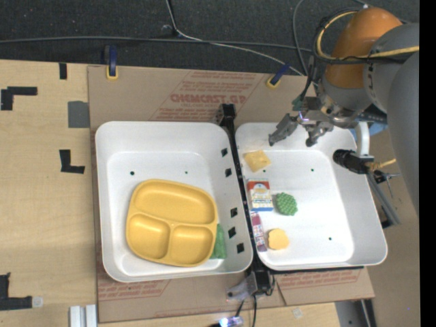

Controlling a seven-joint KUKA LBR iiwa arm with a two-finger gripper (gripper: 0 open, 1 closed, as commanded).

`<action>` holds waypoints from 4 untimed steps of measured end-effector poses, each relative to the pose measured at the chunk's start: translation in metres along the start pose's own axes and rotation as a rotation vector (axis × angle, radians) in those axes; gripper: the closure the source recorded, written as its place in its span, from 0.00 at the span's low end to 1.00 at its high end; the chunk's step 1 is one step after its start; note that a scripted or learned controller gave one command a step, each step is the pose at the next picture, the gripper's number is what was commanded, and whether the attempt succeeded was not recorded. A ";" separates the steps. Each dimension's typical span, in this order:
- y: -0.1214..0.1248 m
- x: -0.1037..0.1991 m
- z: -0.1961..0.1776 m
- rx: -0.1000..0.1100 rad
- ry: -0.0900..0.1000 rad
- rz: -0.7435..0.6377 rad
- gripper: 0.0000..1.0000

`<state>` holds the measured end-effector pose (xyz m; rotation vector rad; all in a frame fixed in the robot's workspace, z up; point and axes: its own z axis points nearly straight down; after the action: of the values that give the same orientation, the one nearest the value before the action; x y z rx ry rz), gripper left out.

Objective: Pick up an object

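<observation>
Gripper [297,134] hovers spread and empty over the right bin [354,203] (far edge), poised just beside the yellow block [257,160], probably its target

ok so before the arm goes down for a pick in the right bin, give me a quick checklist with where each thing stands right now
1. Gripper free of any load: ok, nothing sits between the jaws.
2. Jaws spread for a grasp: ok, they stand apart.
3. Gripper over the right bin: ok, it hangs above the far rim.
4. A target near: ok, the yellow chunk lies just below and left of the gripper.
5. Target clear of neighbours: ok, the packet and green piece lie apart from it.
6. Room beside the bin wall: cannot tell, the chunk lies close to the divider.
</observation>
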<state>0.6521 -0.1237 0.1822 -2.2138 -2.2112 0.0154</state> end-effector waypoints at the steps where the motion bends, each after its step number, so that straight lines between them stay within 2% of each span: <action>1: 0.003 0.000 -0.009 -0.014 -0.002 -0.003 0.00; 2: -0.004 0.002 0.037 -0.011 -0.003 -0.003 0.00; 3: 0.004 0.010 0.089 -0.015 -0.003 -0.003 0.00; 4: 0.008 0.009 0.091 -0.028 -0.007 -0.002 0.00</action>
<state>0.6583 -0.1146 0.0912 -2.2284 -2.2311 -0.0082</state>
